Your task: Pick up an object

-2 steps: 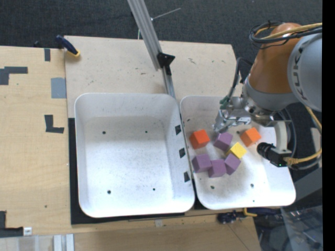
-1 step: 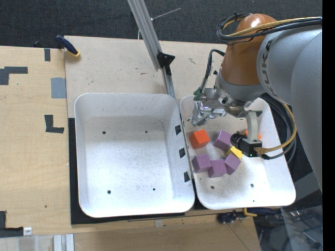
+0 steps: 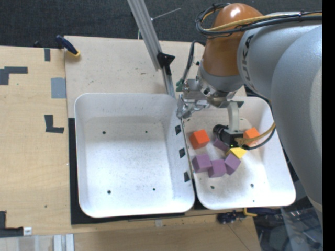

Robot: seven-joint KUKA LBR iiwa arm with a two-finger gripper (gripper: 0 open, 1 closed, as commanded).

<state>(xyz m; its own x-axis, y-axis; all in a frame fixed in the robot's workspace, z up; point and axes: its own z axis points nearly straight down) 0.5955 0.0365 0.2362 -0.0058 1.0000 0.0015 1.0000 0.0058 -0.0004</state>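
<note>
Orange cube (image 3: 199, 138): sits flat in the right bin (image 3: 282, 192), a little in from the wall it shares with the left bin (image 3: 84, 114). It stands apart from its neighbours, so imo it's the easiest grab.
Purple blocks (image 3: 217, 168): three bunched up just below the cube, touching or nearly so. Another one is up and to the right, close to the yellow piece (image 3: 238, 152). Bunched like that, there's not much gap to get down around any single one.
Small orange block (image 3: 252, 134): further right, tucked near the arm's own hardware.
Gripper (image 3: 184, 107): hangs over the top-left corner of the right bin, right by the shared wall, above and a bit left of the orange cube. I can't tell if it's open or closed from this angle, and I see nothing in it.
Why it's there: my guess is it's lining up a descent on that corner of the pile.
Edges: the shared wall is the worry, since a drop from here could clip the rim.
Open room: bare floor along the right bin's lower right, so there's space to swing that way.
Task status: nothing lifted yet, all blocks on the bin floor.
</note>
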